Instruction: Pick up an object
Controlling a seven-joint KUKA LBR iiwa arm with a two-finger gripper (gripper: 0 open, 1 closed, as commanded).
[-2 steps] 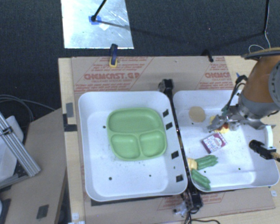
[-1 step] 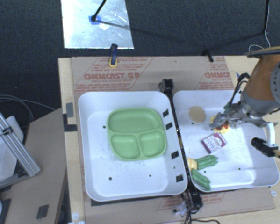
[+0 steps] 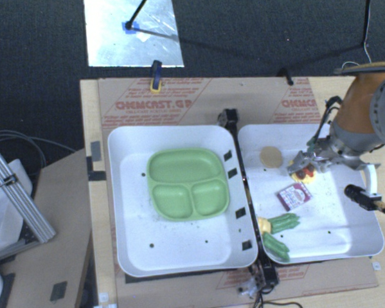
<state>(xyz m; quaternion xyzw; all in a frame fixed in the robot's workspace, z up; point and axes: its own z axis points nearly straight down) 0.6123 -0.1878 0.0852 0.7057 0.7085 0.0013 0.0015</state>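
— Along the bottom edge of the right bin (image 3: 352, 248), what lies there?

— Two green plush pieces with a yellow end (image 3: 278, 232), low and left in that bin, against the divider between the bins. One points right, the other slants down toward the bin's lower rim.

— And higher up?

— A small flat packet, maroon and white (image 3: 294, 195), lies tilted near the middle of the right bin. Just above it sits a small red and yellow object (image 3: 304, 173), and the grey two-finger gripper (image 3: 300, 166) is right over that object, touching or nearly touching it. Whether the fingers are apart or closed on it I cannot tell; they are too small and blurred.

— Anything to the left of that?

— A round tan disc (image 3: 270, 157) rests on the bin floor, near the gripper but apart from it. In the left bin (image 3: 127, 205) a pale green plastic tray with three compartments (image 3: 187, 184) lies flat at the centre.

— Farther back?

— The grey arm with its orange band (image 3: 360, 106) comes in from the right edge. At the upper left of the frame a shiny silver sheet (image 3: 132, 31) lies on dark carpet.
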